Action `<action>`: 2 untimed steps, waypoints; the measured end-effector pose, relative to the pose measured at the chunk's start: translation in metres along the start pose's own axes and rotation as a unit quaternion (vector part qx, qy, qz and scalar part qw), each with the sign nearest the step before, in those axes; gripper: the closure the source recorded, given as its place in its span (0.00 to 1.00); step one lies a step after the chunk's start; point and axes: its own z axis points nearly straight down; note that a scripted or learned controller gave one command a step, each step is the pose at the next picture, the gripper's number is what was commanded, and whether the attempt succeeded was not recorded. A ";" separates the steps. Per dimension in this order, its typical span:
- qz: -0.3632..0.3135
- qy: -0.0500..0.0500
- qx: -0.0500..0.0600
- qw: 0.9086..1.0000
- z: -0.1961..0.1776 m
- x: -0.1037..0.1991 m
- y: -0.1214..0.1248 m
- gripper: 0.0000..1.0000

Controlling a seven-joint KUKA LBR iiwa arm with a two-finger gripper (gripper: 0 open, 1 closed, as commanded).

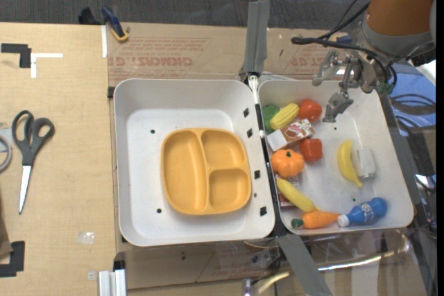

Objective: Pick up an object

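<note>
Two bins; right bin (388, 149) holds toys. Nearest the gripper (338, 106), by the far edge: small round red tomato (310, 109), glossy, beside a corn cob (284, 116). Fingers hang slightly spread, nothing between them.

- The cardboard sheet (182, 53) beyond the bins bears red print, upside down and mirrored; its letters are too blurred to read.

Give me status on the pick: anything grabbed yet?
Done: nothing lifted. The banana, pumpkin, carrot and blue bottle all lie in the right bin. In hand: the gripper hangs over that bin's upper area, with no object between its fingers. Left: descend, grasp one object, lift.
</note>
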 end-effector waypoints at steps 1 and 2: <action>0.056 -0.001 0.000 0.998 0.131 0.031 -0.001 0.00; 0.167 -0.002 0.000 0.986 0.140 0.083 -0.004 0.00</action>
